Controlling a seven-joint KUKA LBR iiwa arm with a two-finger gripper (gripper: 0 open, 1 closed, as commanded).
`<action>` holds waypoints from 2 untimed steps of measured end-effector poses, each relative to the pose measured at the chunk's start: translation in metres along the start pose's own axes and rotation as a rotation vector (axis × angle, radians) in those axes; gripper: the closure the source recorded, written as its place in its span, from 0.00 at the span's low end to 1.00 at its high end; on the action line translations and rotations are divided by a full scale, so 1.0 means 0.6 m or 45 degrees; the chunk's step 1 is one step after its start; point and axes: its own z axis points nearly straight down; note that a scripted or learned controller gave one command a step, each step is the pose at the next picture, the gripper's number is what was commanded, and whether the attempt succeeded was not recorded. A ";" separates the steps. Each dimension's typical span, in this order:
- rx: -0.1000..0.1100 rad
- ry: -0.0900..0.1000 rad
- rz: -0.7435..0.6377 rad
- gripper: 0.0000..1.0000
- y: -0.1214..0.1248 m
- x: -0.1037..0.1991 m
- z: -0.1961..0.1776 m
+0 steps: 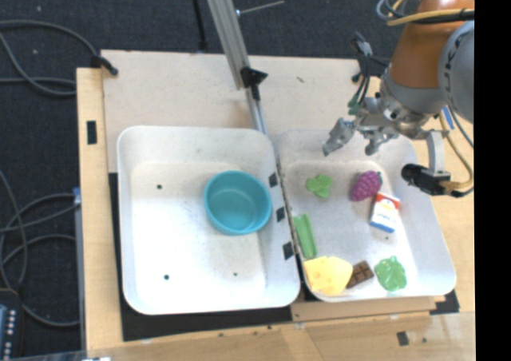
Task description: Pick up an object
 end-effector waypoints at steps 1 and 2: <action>0.000 0.000 0.000 0.00 0.000 0.000 0.000; 0.007 -0.004 0.006 0.00 -0.015 -0.011 0.080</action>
